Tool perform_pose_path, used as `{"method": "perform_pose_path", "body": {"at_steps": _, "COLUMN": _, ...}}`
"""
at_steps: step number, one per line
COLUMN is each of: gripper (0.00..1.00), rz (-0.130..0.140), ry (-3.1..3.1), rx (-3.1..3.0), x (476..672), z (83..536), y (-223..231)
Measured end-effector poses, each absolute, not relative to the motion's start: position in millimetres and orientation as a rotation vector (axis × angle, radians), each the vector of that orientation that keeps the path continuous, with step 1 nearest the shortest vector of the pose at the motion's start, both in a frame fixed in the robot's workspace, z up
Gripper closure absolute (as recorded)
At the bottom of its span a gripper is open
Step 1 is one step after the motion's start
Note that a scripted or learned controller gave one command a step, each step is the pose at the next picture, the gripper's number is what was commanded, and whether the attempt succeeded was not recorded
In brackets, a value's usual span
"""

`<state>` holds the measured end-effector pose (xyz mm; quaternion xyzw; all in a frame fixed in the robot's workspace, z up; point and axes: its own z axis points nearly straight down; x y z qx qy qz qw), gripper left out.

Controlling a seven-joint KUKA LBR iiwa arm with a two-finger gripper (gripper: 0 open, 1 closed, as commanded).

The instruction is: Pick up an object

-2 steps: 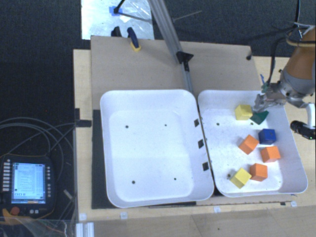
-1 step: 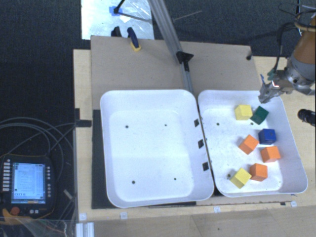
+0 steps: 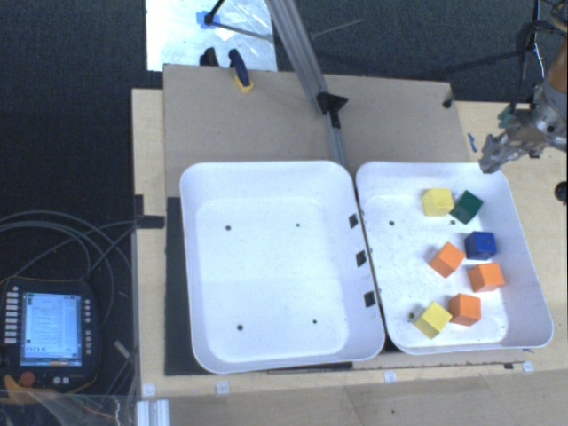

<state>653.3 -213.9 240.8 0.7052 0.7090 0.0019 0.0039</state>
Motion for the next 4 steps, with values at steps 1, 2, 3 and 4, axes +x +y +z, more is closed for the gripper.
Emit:
{"method": "perform_pose_path", "body": {"at_steps": 1, "gripper": 1.0, "rz": 0.007, "ry": 2.221, "rx": 2.209, "x": 655.0, "z": 294, "y": -214}}
{"method": "perform_pose_path", "body": {"at_steps": 2, "gripper": 1.0, "rz": 0.001, "ry": 2.23, "rx": 2.213, "x": 624.2, "z": 284, "y": -173}}
{"method": "perform_pose_path", "body": {"at_steps": 3, "gripper": 1.0, "rz": 0.003, "ry": 2.232, "rx": 2.211, "x": 608.4, "z": 287, "y": -125}}
{"method": "perform_pose_path", "body": {"at_steps": 4, "gripper": 1.0, "rz": 0.0, "ry": 2.233, "rx": 2.213, "x": 578.1, "z": 275, "y": -84}}
